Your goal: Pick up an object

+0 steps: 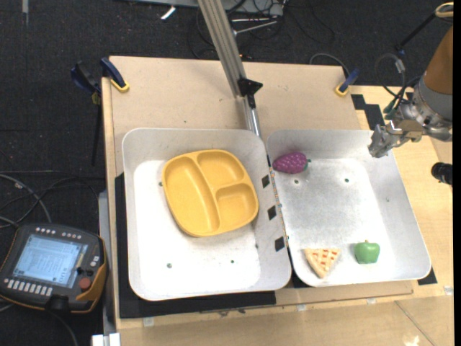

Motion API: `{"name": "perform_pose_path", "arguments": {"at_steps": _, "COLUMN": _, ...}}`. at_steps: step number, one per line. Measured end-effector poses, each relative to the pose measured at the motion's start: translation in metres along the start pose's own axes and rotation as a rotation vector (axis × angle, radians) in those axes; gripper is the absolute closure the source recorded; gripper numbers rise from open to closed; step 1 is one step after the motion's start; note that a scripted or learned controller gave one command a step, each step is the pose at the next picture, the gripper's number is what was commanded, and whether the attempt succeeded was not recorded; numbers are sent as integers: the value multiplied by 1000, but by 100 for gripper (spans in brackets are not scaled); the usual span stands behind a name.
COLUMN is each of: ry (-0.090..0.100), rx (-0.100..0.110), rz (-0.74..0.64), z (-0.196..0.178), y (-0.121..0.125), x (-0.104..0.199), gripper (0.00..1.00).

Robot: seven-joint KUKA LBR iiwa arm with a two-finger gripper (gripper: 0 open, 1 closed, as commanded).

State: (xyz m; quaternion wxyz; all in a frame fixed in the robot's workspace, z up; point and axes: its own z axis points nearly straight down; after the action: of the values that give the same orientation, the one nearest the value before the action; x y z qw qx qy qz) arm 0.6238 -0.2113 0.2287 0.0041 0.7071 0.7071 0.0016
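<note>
Landmark: the right bin (403, 215) is taken as the reference for all places.
Gripper: the gripper (379, 144) is seen at the upper right rim of the right bin; whether it is wide or narrow cannot be told, and nothing is seen held in it.
Candidates: three small toy foods are found in the right bin.
Purple grape bunch (290, 163): placed at the bin's upper left corner, close to the wall; judged light, stiff and knobbly, best taken across its short width.
Green pepper (366, 252): placed near the bin's lower edge, right of centre; judged light, smooth and rounded, so slipping is a risk; a hold across the middle of the body is advised.
Pizza slice (321, 260): laid flat just left of the pepper; judged thin and hard to get under.
Yellow divided plate (210, 192): set in the left bin (144, 265), well apart from the right bin's toys; judged too broad for an easy hold.
</note>
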Motion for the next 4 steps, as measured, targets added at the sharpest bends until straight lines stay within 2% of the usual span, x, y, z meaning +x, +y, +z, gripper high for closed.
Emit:
{"name": "perform_pose_path", "arguments": {"at_steps": 1, "ry": 1, "rx": 0, "rz": -2, "z": -53, "y": 2, "x": 0, "gripper": 100}}
{"name": "perform_pose_path", "arguments": {"at_steps": 3, "ry": 5, "rx": 9, "rz": -9, "z": -53, "y": -27, "x": 113, "gripper": 100}}
{"name": "perform_pose_path", "arguments": {"at_steps": 4, "ry": 5, "rx": 10, "rz": -7, "z": -34, "y": -41, "x": 157, "gripper": 100}}
